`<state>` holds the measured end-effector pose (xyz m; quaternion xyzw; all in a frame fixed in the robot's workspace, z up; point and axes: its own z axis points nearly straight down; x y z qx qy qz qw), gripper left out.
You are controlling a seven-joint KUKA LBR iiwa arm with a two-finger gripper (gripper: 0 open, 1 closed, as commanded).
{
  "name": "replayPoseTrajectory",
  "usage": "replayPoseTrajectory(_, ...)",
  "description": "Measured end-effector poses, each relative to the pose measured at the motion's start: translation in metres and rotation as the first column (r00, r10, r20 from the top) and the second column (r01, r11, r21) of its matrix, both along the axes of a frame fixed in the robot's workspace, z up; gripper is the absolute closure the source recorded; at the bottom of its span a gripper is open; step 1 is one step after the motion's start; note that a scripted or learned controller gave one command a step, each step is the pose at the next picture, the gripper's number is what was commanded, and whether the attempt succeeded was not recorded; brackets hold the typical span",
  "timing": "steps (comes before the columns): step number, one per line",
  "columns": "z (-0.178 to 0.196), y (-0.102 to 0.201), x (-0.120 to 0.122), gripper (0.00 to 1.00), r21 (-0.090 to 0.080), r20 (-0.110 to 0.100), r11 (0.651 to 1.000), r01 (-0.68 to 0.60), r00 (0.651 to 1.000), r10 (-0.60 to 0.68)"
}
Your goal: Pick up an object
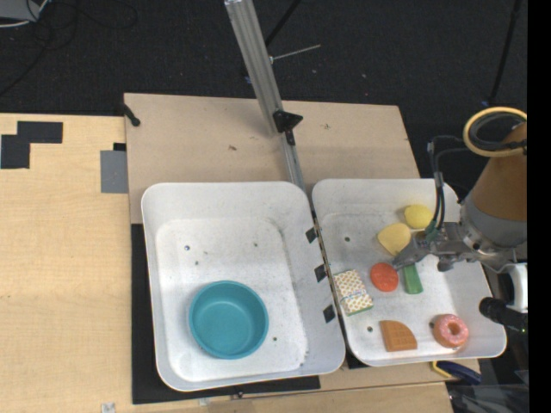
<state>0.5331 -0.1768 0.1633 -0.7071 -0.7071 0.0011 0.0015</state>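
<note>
- You are looking at 2 white bins sitting side by side, the left bin (164, 231) and the right bin (362, 198), their inner rims touching down the middle of the bench.
- The arm (504, 188) is reaching in from the right, over the right bin's far side.
- A teal bowl (228, 319) is sitting alone in the left bin, toward its near side — stiff, probably light, and likely too wide to pinch anywhere but at the rim.
- The gripper (411, 261) is hanging low among the small pieces in the right bin; you cannot tell from this angle whether it is wide, narrow or closed on anything.
- A patterned block (352, 292) is lying near the left wall of the right bin; it is looking boxy and easy to take across its short sides.
- A yellow piece (395, 237) and a yellow ball (418, 216) are sitting just behind the gripper — rounded, probably smooth, so likely to slip.
- A pink donut (450, 330) and a brown wedge (398, 335) are lying at the near side, well apart from the fingers.
- A red piece (384, 277) and a green stick (412, 280) are lying right beside the gripper, the closest candidates; both are looking light and hard, and the green one is offering flat long sides.
</note>
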Motion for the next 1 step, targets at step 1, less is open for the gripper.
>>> replayPoseTrajectory(1, -0.0424, -0.0004, 0.0005, 0.00, 0.000, 0.000, 1.000, 0.000, 1.000, 0.000)
